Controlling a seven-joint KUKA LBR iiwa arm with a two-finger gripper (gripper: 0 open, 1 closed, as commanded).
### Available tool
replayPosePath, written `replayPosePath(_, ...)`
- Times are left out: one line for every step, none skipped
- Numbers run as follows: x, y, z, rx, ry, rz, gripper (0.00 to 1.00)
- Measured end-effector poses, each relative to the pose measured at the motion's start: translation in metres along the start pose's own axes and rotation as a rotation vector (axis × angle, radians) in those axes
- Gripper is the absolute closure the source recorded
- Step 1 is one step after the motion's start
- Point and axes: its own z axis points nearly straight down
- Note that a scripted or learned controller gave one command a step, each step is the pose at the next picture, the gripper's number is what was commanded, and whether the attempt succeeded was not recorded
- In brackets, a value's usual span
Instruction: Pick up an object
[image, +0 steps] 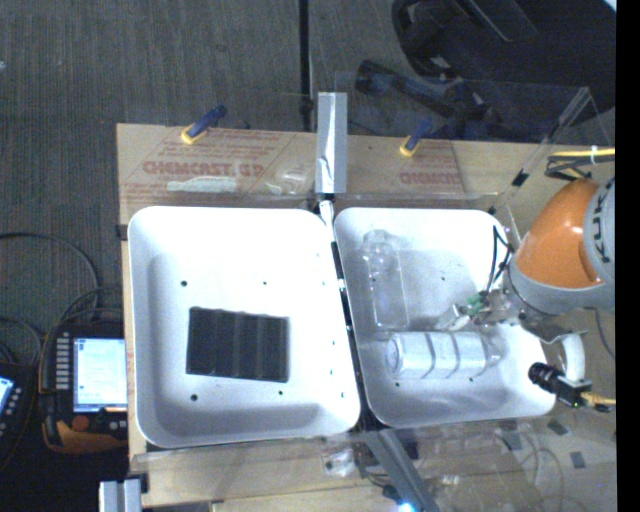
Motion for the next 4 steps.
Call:
replayPosePath(0.039, 0.085, -0.002, 0.015, 0.007, -0.032, 0.0)
replayPosePath(-0.016, 0.087, -0.081, 0.017, 0.003, 0.136, 0.0)
replayPosePath(0.001, 0.011, -0.093, 0.018, 0.004, 0.142, 0.0)
replayPosePath(0.009, -0.04, -0.065, 0.017, 0.007, 0.097, 0.0)
